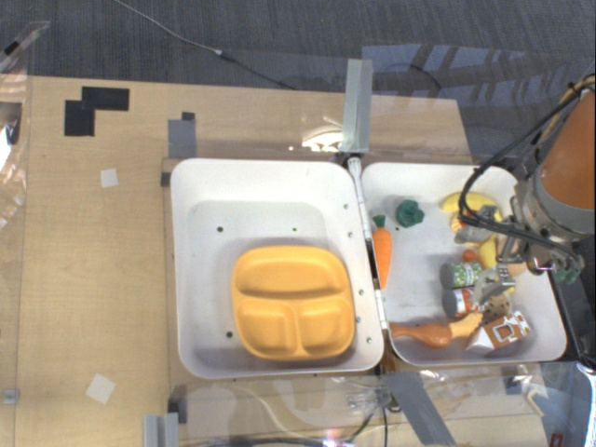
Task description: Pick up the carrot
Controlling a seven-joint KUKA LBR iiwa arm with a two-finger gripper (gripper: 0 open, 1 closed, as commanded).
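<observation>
The carrot (382, 253) is orange with a green top and lies along the left wall of the right bin (426, 194), its tip pointing toward the front. My gripper (495, 282) hangs low over the right side of the same bin, amid a cluster of small items. It is well to the right of the carrot and apart from it. Nothing of the carrot is hidden.
A yellow divided plate (293, 301) sits in the left bin (214, 194). The right bin also holds a green piece (409, 214), a banana (468, 207), a small can (460, 276), a brown drumstick-like toy (430, 333) and a small carton (506, 329).
</observation>
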